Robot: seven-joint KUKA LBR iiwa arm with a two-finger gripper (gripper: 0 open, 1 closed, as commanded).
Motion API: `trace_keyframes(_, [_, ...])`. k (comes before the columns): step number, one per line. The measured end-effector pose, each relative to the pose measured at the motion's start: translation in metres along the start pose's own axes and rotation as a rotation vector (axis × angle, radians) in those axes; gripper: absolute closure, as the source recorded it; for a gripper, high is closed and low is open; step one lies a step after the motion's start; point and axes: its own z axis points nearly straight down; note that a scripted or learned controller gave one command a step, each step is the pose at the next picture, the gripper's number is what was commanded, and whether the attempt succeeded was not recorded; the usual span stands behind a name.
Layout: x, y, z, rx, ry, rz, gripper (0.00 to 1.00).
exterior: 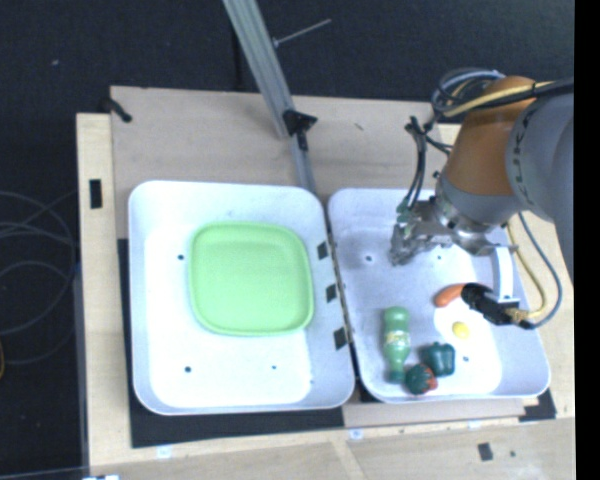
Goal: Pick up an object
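My gripper (408, 244) hangs over the upper middle of the right bin (365, 228), pointing down, with nothing visibly between its fingers. Below it lie the objects: a green bottle-shaped piece (395, 341) near the bin's lower middle, a dark teal block (440, 358) and a dark green and red piece (419, 378) beside it, a yellow ball (461, 330), and an orange piece (447, 295) partly hidden by a black part of the arm. The gripper stands well above the green piece and to the left of the orange one.
The left bin (160, 298) holds a light green square plate (250, 278). A grey pole (265, 58) slants down from the top to the gap between the bins. Cables loop around the arm's wrist (485, 158) at the right.
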Motion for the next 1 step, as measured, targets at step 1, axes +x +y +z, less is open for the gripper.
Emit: trace_keyframes(1, [-0.0006,0.0012,-0.0430,0.001,0.001,-0.001,1.00])
